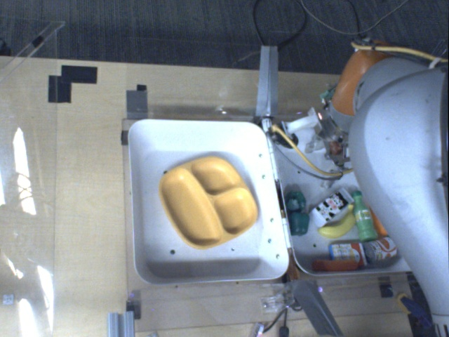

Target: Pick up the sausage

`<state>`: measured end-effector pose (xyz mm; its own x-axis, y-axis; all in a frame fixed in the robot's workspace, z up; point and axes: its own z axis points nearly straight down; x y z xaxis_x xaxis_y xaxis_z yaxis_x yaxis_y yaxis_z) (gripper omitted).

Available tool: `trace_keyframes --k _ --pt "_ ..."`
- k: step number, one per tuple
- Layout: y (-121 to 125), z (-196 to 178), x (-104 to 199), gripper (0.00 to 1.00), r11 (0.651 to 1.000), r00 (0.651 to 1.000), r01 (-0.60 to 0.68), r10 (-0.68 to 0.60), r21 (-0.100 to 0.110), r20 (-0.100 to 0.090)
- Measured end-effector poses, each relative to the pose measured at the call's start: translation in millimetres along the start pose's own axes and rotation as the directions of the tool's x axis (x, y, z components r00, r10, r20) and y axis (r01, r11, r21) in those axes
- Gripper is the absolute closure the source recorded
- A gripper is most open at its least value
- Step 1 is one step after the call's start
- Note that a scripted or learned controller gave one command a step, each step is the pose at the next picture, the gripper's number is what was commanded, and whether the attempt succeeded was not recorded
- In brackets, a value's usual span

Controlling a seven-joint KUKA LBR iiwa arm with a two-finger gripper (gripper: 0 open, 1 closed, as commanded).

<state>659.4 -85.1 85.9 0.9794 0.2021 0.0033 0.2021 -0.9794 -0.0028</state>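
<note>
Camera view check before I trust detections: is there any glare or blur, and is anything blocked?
Camera view: pale window-like glare streaks the bench at left; the left bin is evenly lit, soft shadow under the bread loaf; the grey arm looms large and soft, covering much of the right bin.

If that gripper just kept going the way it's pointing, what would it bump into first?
Probably the bare floor of the right bin, near its far corner. The gripper seems aimed down and leftward there, well away from the banana, though depth is hard to judge.
</note>
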Motion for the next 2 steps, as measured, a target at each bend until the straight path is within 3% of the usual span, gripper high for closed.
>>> trace_keyframes --k 1,2 --pt "-0.7 -12.9 2.7 1.00 1.000 1.000 0.001 -0.001 0.001 -0.008" --pt "43.3 -1.0 -6.8 1.00 1.000 1.000 0.003 -0.003 -0.005 -0.001"
